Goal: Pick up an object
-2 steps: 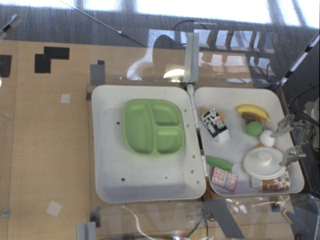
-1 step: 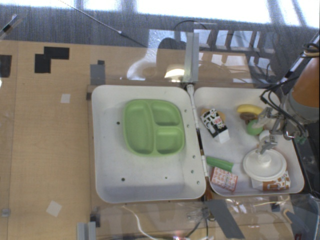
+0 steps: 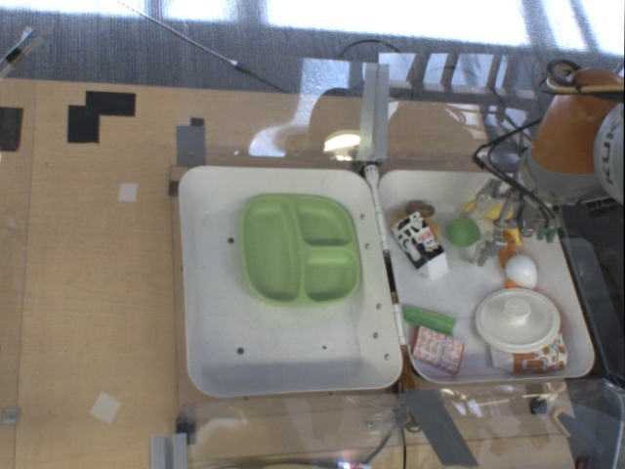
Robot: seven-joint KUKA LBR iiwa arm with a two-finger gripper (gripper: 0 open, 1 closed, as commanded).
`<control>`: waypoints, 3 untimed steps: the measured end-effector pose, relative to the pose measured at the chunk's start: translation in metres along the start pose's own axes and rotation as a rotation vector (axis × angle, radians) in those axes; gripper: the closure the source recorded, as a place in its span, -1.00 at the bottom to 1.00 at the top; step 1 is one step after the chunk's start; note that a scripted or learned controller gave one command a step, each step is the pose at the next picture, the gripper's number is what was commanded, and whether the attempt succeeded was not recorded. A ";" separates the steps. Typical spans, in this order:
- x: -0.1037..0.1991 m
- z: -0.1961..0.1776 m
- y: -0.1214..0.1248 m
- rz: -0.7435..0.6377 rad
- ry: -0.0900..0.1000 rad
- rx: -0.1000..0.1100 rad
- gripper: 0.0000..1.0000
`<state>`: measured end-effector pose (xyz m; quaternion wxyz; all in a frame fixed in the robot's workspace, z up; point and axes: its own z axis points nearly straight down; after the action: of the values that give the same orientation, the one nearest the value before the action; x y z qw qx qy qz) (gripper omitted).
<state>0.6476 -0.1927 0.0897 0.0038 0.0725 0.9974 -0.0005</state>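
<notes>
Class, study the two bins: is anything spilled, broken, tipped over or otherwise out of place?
Nothing looks spilled or broken. The green divided plate lies flat in the left bin, slightly askew to the bin's walls. In the right bin, the black-and-white carton lies tilted on its side among loosely scattered items.

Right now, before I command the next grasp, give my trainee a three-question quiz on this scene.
1. True or false: the green plate lies in the right bin.
2. Which lies nearest the egg? A) white lid B) milk carton C) green plate
3. Fill in: the end effector hangs over the ____ bin.

Key: 1 false, it lies in the left bin; 2 A; 3 right.
</notes>
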 end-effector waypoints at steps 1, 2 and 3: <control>0.002 0.002 0.010 0.106 -0.001 -0.001 -1.00; 0.063 0.000 -0.023 0.231 -0.004 0.000 -1.00; 0.057 -0.016 -0.021 0.222 -0.025 0.001 1.00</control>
<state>0.5878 -0.2055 0.1049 0.0164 0.1826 0.9831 -0.0017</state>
